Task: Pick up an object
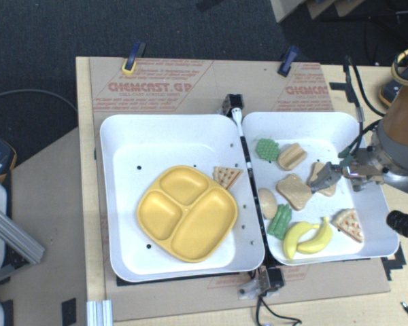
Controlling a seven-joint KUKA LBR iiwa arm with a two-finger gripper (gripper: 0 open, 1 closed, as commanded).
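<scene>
Hovering low over the right bin (306, 122), the gripper (324, 179) sits at the bin's mid-right, arm coming in from the right. Fingers look spread, tips down over a tan bread piece (324, 175) partly hidden beneath them; nothing visibly held between them.

Likely target: that bread piece. Its outline is mostly masked, so axis and heading cannot be read.

Neighbours: toast (294, 191) just left, long axis running upper-left to lower-right. Roll (291, 156) above-left, long axis tilted up toward the right. Banana (307, 238) below, curved, lying roughly left-right, tip pointing right. Waffle (348, 224) at lower right, broccoli (266, 149) at upper left, green pod (280, 221) and pale egg (267, 202) by the divider.

Left bin (122, 148): yellow tray (187, 212), waffle wedge (226, 176) touching its upper-right rim.

Risks, as judged:
- Flat bread, little height; fingers may close above it or skid off.
- Toast nearly touching; a finger could land on it and push both.
- Off-centre closing may pinch an edge, so the piece drops on lift.
</scene>
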